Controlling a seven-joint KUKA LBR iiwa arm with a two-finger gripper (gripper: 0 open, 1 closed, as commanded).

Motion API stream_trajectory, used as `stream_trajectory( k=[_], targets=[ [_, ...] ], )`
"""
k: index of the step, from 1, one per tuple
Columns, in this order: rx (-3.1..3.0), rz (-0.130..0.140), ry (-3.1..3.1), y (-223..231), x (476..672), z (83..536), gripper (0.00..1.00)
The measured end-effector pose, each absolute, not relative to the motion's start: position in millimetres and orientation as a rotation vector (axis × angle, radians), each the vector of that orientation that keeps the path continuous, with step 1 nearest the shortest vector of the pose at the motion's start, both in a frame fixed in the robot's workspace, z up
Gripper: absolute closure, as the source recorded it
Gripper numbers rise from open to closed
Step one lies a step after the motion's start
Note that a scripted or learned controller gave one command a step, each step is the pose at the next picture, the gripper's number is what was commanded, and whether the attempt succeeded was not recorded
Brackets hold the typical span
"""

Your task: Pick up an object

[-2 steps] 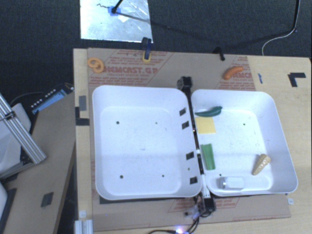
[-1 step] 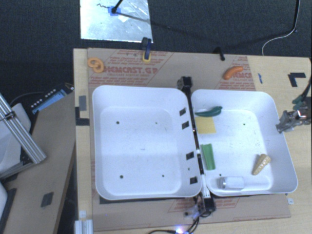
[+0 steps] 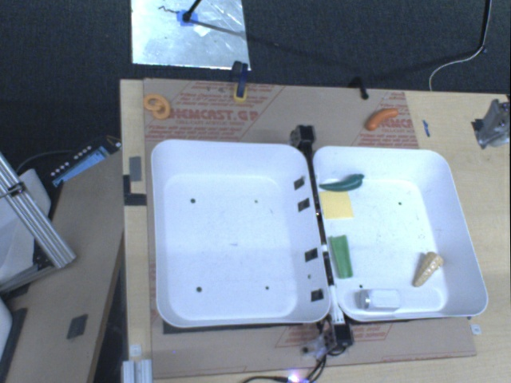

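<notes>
Lying in right bin (image 3: 459,194): cone (image 3: 427,269).

We see the right white bin (image 3: 447,174) holding a dark green curved pod (image 3: 342,183), a yellow square (image 3: 336,206), a green block (image 3: 341,256), a tan cone (image 3: 427,269) and a clear capsule (image 3: 377,299); the left white bin (image 3: 168,166) sits beside it.

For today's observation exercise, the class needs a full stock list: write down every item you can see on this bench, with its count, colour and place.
White bins: two, white, side by side on the bench.
Curved pod-like item: one, dark green, right bin, top left.
Flat square: one, yellow, right bin, below the pod.
Block: one, green, right bin, along the left wall.
Cone-shaped item: one, tan, right bin, right side.
Pale item: one, white-grey, right bin, bottom edge.
Sausage-shaped item: one, orange, on the board above the right bin.
Ring-shaped item: one, orange-tan, board's top left corner.
Claw: one, grey, at the right edge, above the bench.
</notes>
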State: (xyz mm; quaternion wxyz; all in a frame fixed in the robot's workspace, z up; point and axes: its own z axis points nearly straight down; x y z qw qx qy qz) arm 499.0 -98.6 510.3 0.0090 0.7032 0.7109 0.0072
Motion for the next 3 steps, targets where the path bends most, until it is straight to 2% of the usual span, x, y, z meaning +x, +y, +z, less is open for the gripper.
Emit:
stream_trajectory(
  k=[1,2,3],
  targets=[
    [2.221,0.003,2.212,-159.8,485.6,537.3,1.00],
    [2.221,0.001,2.214,-209.3,485.9,535.2,1.00],
    [2.214,-0.003,2.239,-125.7,486.8,433.4,1.00]
  ],
)
